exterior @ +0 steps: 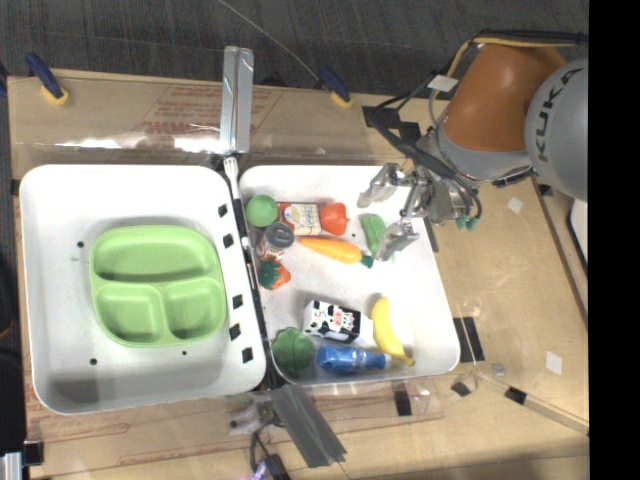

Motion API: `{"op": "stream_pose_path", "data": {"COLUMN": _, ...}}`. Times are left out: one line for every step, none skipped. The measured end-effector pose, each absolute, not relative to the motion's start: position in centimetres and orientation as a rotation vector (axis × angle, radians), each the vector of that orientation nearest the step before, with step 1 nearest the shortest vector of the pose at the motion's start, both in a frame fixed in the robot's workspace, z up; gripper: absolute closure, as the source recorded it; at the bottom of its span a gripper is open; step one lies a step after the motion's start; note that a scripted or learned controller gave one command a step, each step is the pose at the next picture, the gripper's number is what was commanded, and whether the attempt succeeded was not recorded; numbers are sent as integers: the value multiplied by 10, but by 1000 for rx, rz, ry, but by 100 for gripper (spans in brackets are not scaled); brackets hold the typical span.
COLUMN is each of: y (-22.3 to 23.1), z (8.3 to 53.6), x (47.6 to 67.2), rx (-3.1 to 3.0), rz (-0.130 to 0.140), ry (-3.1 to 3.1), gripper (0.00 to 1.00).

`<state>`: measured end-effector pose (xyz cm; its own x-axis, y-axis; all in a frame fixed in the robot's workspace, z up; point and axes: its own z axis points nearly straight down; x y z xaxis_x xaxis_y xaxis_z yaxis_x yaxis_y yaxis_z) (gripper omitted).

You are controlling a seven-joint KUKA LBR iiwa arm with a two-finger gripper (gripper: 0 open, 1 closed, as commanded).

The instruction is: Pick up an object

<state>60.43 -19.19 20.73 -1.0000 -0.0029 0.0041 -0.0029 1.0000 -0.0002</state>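
Note:
My gripper (pixel 392 211) hangs over the upper right part of the right bin (pixel 425 298), fingers spread apart and open, nothing between them. Just below and between the fingertips lies a small green cucumber-like piece (pixel 372 232). An orange carrot (pixel 330 250) lies to its left. Further left sit a green ball (pixel 261 210), a red and white packet (pixel 303 215) and a red tomato-like piece (pixel 334 217). Near the bin's front lie a yellow banana (pixel 387 330), a black-and-white carton (pixel 332 320), a blue bottle (pixel 347 359) and a dark green vegetable (pixel 292 350).
The left bin (pixel 50 298) holds a light green divided tray (pixel 157 283). A small grey cap (pixel 280 236) and an orange-red piece (pixel 274 274) lie by the divider between the bins. A metal bar (pixel 237 98) stands behind the bins. Bare bench lies right of the right bin.

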Motion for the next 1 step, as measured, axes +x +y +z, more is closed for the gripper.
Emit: {"op": "stream_pose_path", "data": {"y": -196, "z": 91, "x": 620, "rx": 306, "rz": -1, "ry": -3127, "gripper": 0}}
